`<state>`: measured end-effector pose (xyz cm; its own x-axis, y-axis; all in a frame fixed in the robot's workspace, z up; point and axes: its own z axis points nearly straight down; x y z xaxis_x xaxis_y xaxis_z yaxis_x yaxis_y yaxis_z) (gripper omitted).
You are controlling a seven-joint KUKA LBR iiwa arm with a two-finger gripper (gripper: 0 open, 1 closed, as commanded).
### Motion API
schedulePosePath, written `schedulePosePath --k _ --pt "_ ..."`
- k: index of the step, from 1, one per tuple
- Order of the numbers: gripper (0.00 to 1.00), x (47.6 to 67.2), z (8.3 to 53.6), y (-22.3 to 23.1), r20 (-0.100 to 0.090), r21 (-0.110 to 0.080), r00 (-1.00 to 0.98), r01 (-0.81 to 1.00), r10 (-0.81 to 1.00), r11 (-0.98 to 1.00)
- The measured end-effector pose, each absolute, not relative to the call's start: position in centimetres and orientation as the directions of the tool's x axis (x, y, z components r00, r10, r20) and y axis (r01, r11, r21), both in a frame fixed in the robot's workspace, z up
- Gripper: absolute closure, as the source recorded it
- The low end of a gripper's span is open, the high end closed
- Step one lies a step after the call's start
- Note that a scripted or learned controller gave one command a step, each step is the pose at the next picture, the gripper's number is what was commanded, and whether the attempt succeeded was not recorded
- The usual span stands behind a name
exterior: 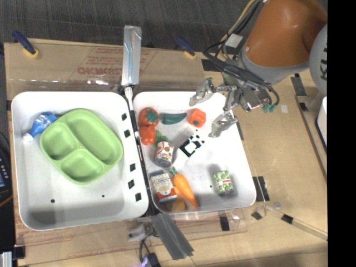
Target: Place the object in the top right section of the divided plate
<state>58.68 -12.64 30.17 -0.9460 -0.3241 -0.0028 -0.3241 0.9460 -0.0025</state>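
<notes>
A green divided plate (82, 143) lies in the left bin (33, 204), its two smaller sections toward the upper right and the lower side. My gripper (212, 109) hangs over the upper right part of the right bin (239, 160), open, with nothing between its fingers (221, 124). Just left of it lies a small orange pepper-like piece (197, 116). Further left in the same bin are a dark green vegetable (172, 117) and a red tomato-like toy (147, 117).
The right bin also holds a tipped can (163, 153), a black-and-white tag (192, 145), a carrot (183, 187), a red-labelled can (163, 185) and a green can (222, 182). A blue item (41, 122) lies beside the plate's upper left rim.
</notes>
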Motion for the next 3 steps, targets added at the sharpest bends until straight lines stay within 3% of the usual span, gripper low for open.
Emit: schedulePosePath --k 1,2,3 --pt "0.0 62.7 17.5 -15.5 0.001 0.002 -0.822 -0.569 -0.569 0.822" --pt "0.0 63.6 20.5 -13.3 -0.002 -0.002 -0.591 -0.807 -0.807 0.591" --pt "0.0 59.2 25.1 -13.5 0.0 -0.001 -0.657 -0.754 -0.754 0.657"
